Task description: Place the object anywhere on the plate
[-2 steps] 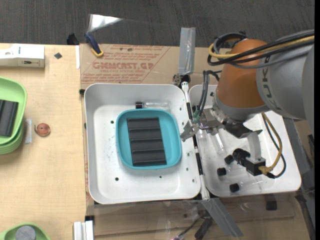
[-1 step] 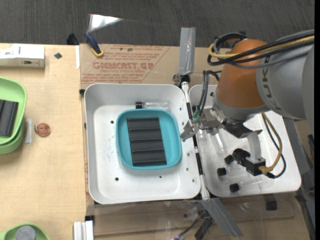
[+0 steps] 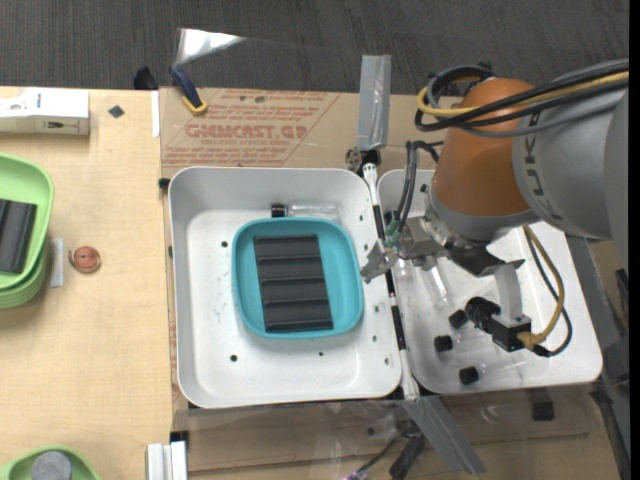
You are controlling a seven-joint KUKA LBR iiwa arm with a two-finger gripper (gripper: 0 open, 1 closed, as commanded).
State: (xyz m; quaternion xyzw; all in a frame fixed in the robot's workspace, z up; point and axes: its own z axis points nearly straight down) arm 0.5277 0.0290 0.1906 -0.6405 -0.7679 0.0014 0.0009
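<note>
**Gripper at the Plate's Right Edge: Relation and Clearance**

The teal plate [image 3: 345, 288] sits in the middle of the left bin [image 3: 200, 368]. A dark ridged block [image 3: 292, 281] lies flat on it, near its centre. The block's long axis runs from the plate's far rim to its near rim, and its ridges cross that axis. This block reads as the task's object, and by that reading it already rests on the plate.

The gripper [image 3: 390, 258] hangs just right of the plate, over the divider between the bins. The block therefore lies to the gripper's left, across the plate's right rim. The wrist and cables mask the tool tip, so whether the gripper is released or clenched cannot be told. Nothing is visibly grasped.

Open room:
- Bare bin floor surrounds the plate on all sides, widest on the near side.
- A small clear-and-dark item [image 3: 290, 210] lies just beyond the plate's far rim.
- Further right of the plate, in the right bin [image 3: 570, 363], several small black pieces [image 3: 441, 343] lie loose under the arm [image 3: 560, 158].

Judgement: any leftward move must first clear the divider and then the plate's right rim. Any retreat is best made straight up, since the raised divider is the nearest edge.
</note>
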